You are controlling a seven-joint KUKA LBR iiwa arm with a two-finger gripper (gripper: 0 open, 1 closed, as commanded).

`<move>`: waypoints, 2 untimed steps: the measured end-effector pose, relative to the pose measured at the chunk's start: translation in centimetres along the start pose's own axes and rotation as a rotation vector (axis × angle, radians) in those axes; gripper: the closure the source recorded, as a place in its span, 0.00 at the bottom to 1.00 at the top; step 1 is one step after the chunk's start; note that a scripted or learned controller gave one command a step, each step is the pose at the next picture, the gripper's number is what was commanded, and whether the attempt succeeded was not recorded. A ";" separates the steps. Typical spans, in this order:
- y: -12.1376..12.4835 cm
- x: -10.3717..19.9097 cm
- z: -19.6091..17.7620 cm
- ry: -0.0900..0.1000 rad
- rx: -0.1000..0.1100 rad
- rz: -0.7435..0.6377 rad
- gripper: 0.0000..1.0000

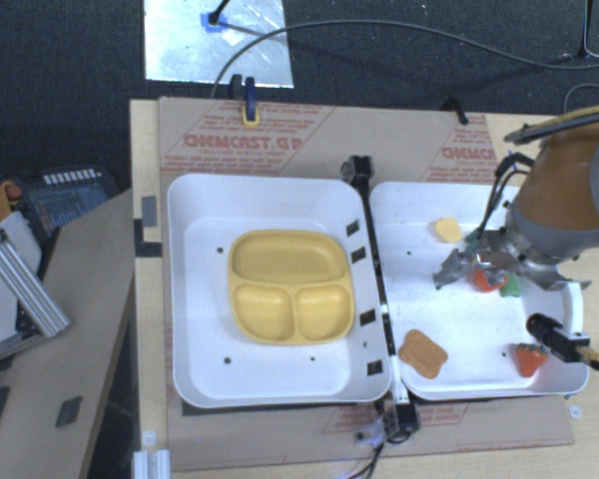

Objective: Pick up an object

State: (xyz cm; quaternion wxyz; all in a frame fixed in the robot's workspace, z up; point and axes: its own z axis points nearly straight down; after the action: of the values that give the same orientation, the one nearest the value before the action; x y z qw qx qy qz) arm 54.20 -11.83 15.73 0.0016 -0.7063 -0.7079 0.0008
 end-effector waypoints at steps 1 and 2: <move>-0.3 1.0 5.3 0.001 0.000 0.001 0.00; -0.3 1.1 7.4 0.000 -0.002 0.001 0.00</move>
State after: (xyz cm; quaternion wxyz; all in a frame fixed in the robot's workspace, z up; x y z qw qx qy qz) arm 53.87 -10.74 8.35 0.0008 -0.7068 -0.7074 0.0001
